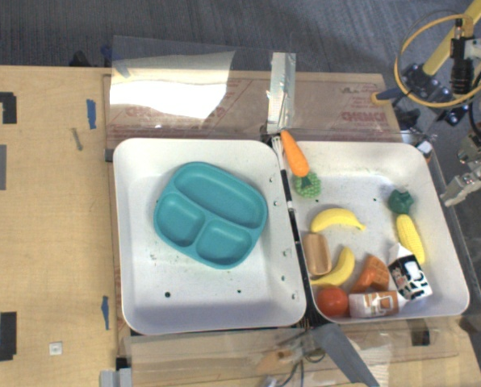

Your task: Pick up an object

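Observation:
The right bin (pixel 442 216) holds several toy foods. A carrot (pixel 294 156) with a green top lies at its back left corner. One yellow banana (pixel 336 218) lies near the middle, and a second banana (pixel 341 268) curves beside a brown bun (pixel 317 254). Along the right side lies a corn cob (pixel 408 236) with a green tip. At the front sit a red tomato (pixel 332 301), an orange wedge (pixel 373 274), a small carton (pixel 375 303) and a black-and-white piece (pixel 410 278). A teal divided plate (pixel 212 216) sits in the left bin (pixel 135 280).
A yellow cable loop and dark hardware (pixel 438 63) stand beyond the right bin's back right corner. A clear plastic sheet (pixel 172 95) lies behind the left bin. A metal strip (pixel 281 87) rises behind the divider between the bins.

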